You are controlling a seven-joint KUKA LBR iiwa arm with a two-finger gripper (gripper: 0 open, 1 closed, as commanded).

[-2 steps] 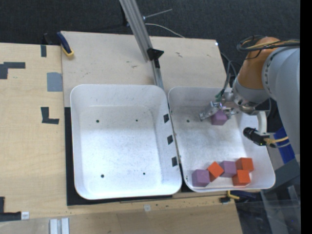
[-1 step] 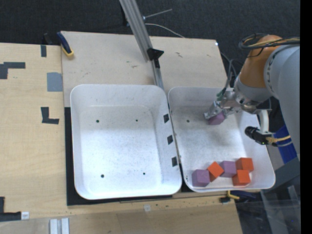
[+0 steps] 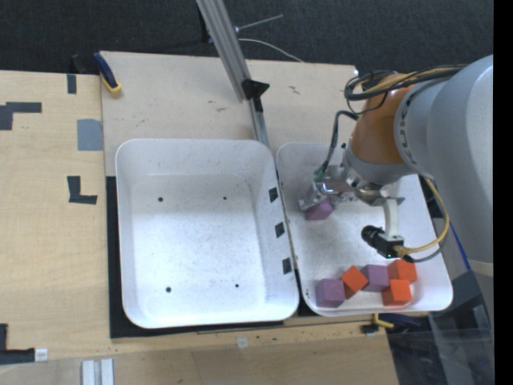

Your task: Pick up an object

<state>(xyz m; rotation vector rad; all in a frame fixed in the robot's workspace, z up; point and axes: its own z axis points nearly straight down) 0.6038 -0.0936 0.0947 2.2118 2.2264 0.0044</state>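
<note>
- A thick robot arm (image 3: 461, 127) with a smooth, rounded pale grey shell.
- A glossy orange band (image 3: 375, 131) rings the arm above the wrist.
- Thin black and yellow cables (image 3: 385, 80) loop over the orange section.
- A small silver metal gripper (image 3: 323, 191) sits at the tip.
- A black fitting (image 3: 378, 241) with a yellow cable hangs beside the wrist.

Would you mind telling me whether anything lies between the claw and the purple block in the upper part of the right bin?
Nothing visible does. The claw is right at the purple block; the other blocks cluster at the right bin's lower edge.
</note>
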